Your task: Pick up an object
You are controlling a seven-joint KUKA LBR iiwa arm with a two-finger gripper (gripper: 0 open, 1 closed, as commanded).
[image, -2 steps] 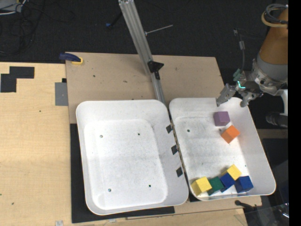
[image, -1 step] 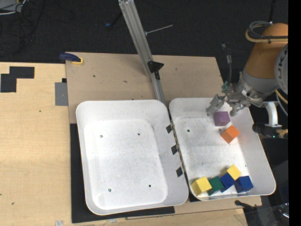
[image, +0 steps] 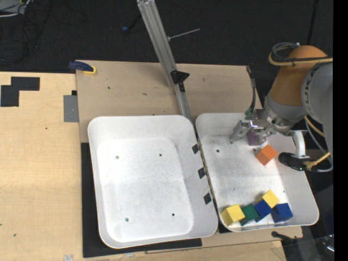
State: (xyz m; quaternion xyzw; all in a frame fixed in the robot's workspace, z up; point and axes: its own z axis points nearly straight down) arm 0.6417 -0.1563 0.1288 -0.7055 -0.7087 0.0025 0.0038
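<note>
Overhead view of the bench with two shallow white bins, both rounded at the corners and faintly speckled. The left bin (image: 141,178) is the broader tray. The right bin (image: 239,173) holds six small blocks. In its near right corner lie a yellow cube (image: 235,213), a green block (image: 250,212), a blue block (image: 262,207), a second yellow cube (image: 271,198) and a second blue block (image: 281,211), touching in a row. An orange cube (image: 266,155) sits tilted at the far right. The metallic gripper (image: 249,130) is over the bin's far right part, just beside a purple block (image: 254,137); whether the claw grasps it cannot be told. A ribbed aluminium bar (image: 163,53) slants away behind the bins
</note>
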